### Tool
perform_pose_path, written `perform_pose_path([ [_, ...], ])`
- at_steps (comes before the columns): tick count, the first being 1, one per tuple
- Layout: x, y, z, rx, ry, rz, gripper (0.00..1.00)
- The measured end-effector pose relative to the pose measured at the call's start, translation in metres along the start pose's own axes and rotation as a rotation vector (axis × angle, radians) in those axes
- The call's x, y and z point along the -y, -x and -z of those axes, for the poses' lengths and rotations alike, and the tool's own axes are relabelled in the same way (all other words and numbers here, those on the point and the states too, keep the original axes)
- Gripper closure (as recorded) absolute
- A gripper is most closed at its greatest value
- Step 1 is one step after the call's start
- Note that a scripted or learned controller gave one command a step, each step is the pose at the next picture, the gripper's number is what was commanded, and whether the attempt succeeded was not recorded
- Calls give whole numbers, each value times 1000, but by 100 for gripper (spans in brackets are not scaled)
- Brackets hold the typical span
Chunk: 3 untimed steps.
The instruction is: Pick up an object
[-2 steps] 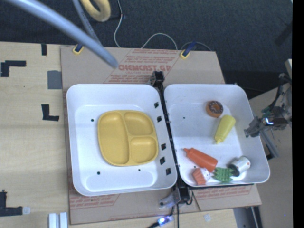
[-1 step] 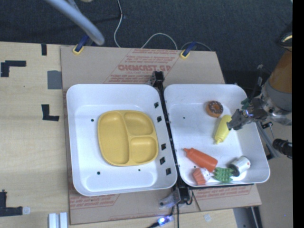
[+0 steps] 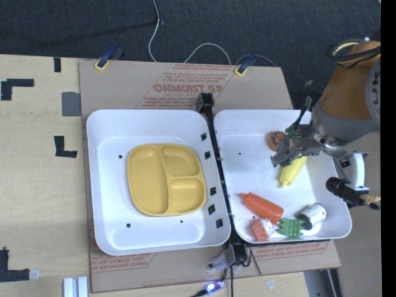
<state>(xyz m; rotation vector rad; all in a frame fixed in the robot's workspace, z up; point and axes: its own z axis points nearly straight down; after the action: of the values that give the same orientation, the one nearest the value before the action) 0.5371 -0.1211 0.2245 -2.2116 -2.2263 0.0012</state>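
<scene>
My gripper (image 3: pixel 289 151) hangs low over the right bin (image 3: pixel 247 125), near its middle right. Just below it lies a yellow bottle-shaped toy (image 3: pixel 289 172), whose upper end sits under the gripper's dark body. A small round brown and orange piece (image 3: pixel 275 140) lies close to the gripper's left side. In the bin's front part an orange carrot toy (image 3: pixel 262 205) lies at a slant. Beside it are a red and white piece (image 3: pixel 260 229), a green toy (image 3: pixel 289 228) and a white cylinder (image 3: pixel 313 215).
The left bin (image 3: pixel 105 141) holds a yellow divided plate (image 3: pixel 166 179). A black hinge strip (image 3: pixel 213 166) runs between the two bins. The arm's orange band (image 3: pixel 346 85) and grey wrist stand over the right bin's right rim. Cardboard lies under both bins.
</scene>
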Motion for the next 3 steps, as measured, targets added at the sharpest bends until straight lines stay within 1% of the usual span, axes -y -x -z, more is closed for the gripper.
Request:
perform_pose_path([
  [1,-28,-50,-3,0,2,1,100],
  [2,-43,-101,-14,1,1,0,100],
  [3,-54,-149,-4,0,2,0,100],
])
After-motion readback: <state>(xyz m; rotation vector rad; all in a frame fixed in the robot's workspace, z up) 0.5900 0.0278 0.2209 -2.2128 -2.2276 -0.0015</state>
